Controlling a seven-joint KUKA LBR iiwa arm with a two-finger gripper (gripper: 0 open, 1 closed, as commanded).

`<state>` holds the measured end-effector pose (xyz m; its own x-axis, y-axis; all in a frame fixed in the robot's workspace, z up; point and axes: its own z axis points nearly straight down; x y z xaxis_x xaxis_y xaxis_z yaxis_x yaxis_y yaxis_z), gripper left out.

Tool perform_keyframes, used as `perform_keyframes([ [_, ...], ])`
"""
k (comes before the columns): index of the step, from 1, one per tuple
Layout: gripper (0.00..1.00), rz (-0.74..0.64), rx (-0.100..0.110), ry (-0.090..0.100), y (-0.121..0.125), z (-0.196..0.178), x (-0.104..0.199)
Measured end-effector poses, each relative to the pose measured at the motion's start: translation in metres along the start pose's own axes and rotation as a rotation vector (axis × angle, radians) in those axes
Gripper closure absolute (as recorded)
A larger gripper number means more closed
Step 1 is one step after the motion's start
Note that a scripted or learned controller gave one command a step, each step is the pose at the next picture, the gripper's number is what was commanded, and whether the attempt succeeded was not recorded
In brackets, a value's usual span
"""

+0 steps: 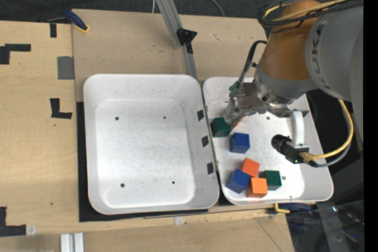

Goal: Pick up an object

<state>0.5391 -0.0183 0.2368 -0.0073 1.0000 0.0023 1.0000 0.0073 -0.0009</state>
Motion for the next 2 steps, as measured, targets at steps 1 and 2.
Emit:
perform_keyframes([
  [1, 1.0, 0.0, 0.0, 0.0, 0.01, -0.005, 0.059],
  [2, 1.0, 0.001, 0.002, -0.002, 0.001, -0.003, 0.11],
])
